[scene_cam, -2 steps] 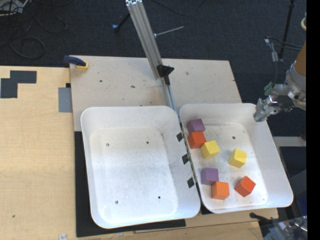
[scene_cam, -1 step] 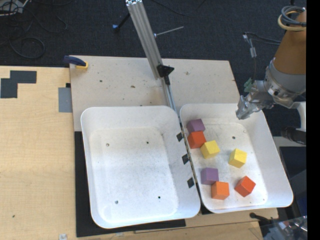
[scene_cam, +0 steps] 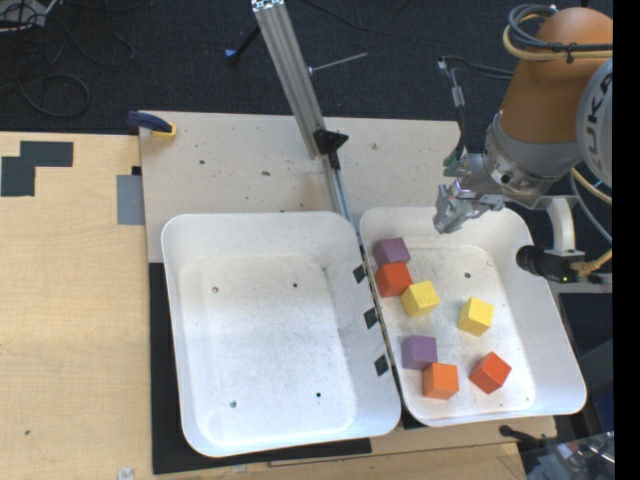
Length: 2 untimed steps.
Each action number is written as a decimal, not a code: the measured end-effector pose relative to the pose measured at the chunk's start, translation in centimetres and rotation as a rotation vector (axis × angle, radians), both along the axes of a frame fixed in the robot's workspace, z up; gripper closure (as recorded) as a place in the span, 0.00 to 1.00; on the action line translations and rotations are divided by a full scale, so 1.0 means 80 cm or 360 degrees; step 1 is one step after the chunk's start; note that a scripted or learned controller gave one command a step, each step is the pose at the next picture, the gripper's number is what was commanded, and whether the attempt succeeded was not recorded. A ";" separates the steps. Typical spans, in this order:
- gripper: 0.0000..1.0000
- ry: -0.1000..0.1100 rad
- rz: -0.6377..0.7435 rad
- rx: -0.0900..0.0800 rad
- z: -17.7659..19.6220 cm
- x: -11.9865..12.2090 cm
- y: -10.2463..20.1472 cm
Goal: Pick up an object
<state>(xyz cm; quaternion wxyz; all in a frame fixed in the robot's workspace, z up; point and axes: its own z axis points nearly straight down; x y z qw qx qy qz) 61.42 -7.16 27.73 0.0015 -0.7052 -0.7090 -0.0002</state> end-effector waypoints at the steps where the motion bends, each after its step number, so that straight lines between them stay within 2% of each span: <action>1: 1.00 0.0005 -0.0003 0.0000 -0.009 0.003 0.058; 2: 1.00 0.0000 -0.0001 -0.0001 -0.013 0.014 0.120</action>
